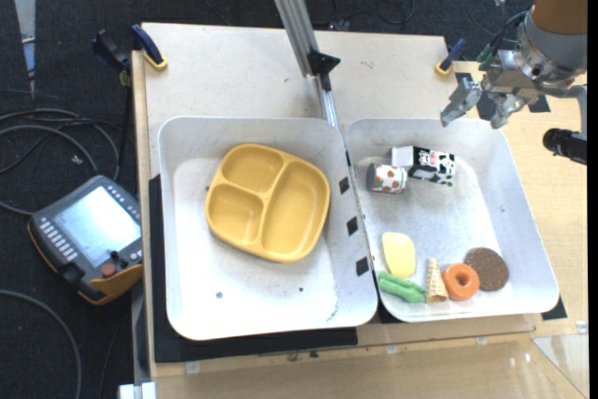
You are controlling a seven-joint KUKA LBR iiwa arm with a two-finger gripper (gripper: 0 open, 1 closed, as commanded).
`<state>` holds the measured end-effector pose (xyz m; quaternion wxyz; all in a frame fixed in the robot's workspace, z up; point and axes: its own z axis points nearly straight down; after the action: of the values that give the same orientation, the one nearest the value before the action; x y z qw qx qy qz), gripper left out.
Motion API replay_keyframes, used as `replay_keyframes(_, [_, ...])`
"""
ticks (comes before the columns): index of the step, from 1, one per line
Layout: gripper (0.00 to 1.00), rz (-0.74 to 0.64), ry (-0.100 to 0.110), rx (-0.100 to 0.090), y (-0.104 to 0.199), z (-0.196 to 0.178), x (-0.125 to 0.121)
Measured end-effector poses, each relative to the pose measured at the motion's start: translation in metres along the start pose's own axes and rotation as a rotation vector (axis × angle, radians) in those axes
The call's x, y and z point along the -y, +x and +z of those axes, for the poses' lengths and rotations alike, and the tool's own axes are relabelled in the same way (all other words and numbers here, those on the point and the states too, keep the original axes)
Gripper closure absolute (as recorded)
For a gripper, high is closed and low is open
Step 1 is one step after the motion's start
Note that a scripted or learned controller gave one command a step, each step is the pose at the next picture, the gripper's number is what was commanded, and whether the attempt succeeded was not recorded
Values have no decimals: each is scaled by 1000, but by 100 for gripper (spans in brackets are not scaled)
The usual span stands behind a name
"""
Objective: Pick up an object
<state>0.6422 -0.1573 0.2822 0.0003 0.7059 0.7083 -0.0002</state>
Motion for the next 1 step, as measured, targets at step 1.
replay_keyframes(1, [0, 0, 0, 0, 0, 0, 0])
